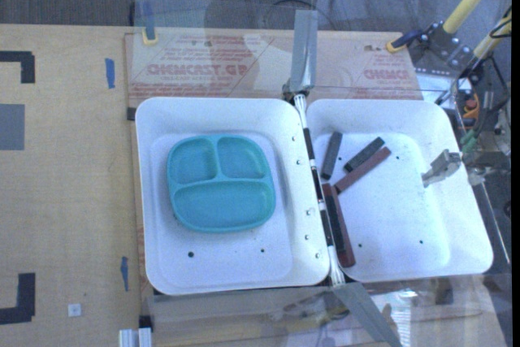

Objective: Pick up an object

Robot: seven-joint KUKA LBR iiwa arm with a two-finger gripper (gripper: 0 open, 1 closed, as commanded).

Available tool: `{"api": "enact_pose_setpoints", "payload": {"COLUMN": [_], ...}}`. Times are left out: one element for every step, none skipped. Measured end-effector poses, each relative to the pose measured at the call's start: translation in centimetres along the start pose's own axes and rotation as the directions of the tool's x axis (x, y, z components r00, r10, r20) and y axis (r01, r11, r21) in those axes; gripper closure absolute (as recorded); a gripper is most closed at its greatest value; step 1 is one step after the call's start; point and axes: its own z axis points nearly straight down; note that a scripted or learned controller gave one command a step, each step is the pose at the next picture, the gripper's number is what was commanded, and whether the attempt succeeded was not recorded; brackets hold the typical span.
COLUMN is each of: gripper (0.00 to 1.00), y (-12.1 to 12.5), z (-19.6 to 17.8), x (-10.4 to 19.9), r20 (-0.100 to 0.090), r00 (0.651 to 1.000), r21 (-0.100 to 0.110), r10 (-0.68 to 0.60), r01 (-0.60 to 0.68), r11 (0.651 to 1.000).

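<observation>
Nothing's being lifted yet: gripper (pixel 441 166) is hovering at right bin (pixel 455 252) edge, apparently w/ nothing btwn its spread fingers, bars (pixel 363 162) lying untouched.

Left bin (pixel 154 175): one turquoise plastic divided plate (pixel 220 182).
Right bin (pixel 463 244): several dark flat bars (pixel 340 225).
Gripper (pixel 441 166): above right bin's right edge.

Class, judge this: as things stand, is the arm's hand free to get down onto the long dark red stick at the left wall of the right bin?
Probably yes. The hand hovers at the right bin's far side, and nothing lies on the long dark red stick; the bin wall beside it may hamper a grasp.
</observation>
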Motion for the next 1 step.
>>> {"api": "enact_pose_setpoints", "payload": {"gripper": [0.00], "y": [4.88], "z": [6.63], "x": [8.15], "r20": [0.000], "r00": [0.998], "r21": [0.000], "r10": [-0.064], "r01": [0.064], "r11": [0.998]}}
